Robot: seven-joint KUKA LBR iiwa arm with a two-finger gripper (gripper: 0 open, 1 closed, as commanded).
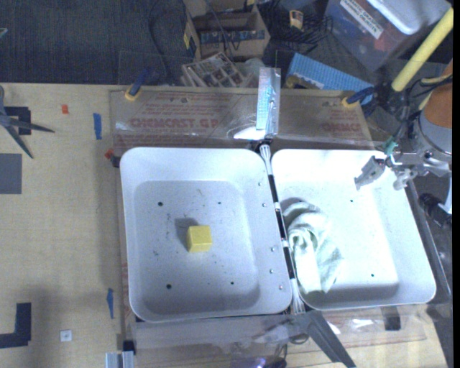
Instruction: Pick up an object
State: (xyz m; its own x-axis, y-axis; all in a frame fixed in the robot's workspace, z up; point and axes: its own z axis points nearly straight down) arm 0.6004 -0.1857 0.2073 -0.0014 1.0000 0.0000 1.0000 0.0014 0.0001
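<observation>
The table carries two white bins. The left bin holds a yellow block near its middle; the right bin holds a crumpled white cloth (against its left wall). At the right edge, the hand hangs over the right bin's upper corner, fingers apart, gripping nothing.

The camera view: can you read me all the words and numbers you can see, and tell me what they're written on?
Red lettering on the clear plastic sheet behind the left bin: too blurred to read.
Red lettering on the clear plastic sheet behind the right bin: too blurred to read.
Print on the white label at the top right: too small to read.
The yellow block and the white cloth bear no words.
</observation>
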